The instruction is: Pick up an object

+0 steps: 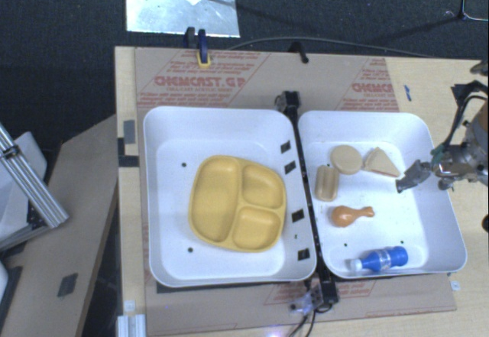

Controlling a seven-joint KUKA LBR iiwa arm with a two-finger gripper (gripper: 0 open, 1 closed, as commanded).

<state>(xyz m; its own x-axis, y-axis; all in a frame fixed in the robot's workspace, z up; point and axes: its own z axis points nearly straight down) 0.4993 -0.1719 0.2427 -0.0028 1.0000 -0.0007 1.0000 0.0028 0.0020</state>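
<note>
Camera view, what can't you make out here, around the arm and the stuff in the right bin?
- Tool: small and dark over the right bin; whether it is open or shut cannot be told.
- Arm: cut off by the picture's right edge.
- Bottle: label too small and blurred to read.
- Wedge and disc: too blurred to tell whether they touch.

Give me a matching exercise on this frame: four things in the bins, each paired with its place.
Things:
1. yellow tray
2. blue bottle
3. orange drumstick
4. wedge

Places:
A. front edge of the right bin
B. left bin
C. back of the right bin, nearest the gripper
D. middle of the right bin

Pairs: 1-B, 2-A, 3-D, 4-C
</note>
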